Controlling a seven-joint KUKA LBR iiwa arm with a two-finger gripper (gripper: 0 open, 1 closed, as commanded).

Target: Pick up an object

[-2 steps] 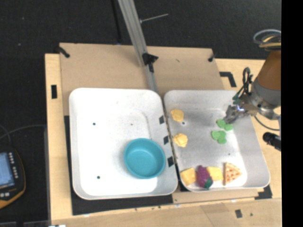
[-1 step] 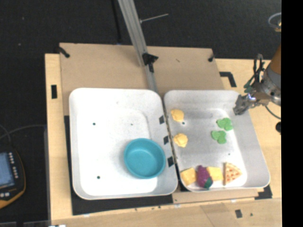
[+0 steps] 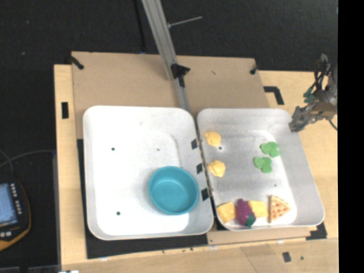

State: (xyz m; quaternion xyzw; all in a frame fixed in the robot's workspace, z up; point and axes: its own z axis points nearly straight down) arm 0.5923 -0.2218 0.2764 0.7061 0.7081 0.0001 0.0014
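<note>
The right bin (image 3: 296,152) holds several small toy foods. Two yellow pieces (image 3: 212,138) (image 3: 216,168) lie near its left wall. Two green pieces (image 3: 270,149) (image 3: 263,164) sit at mid-right. Along the front wall lie a yellow chunk (image 3: 226,211), a purple grape bunch (image 3: 244,212), a yellow block (image 3: 258,209) and a pizza slice (image 3: 278,207). A blue bowl (image 3: 173,190) stands in the left bin (image 3: 114,135). My gripper (image 3: 298,122) hangs over the right bin's far right corner, away from all the objects.
A slanted metal pole (image 3: 165,44) runs from the top down to the gap between the bins. A handheld pendant (image 3: 10,209) lies at the far left edge. Bare wooden bench surrounds both bins.
</note>
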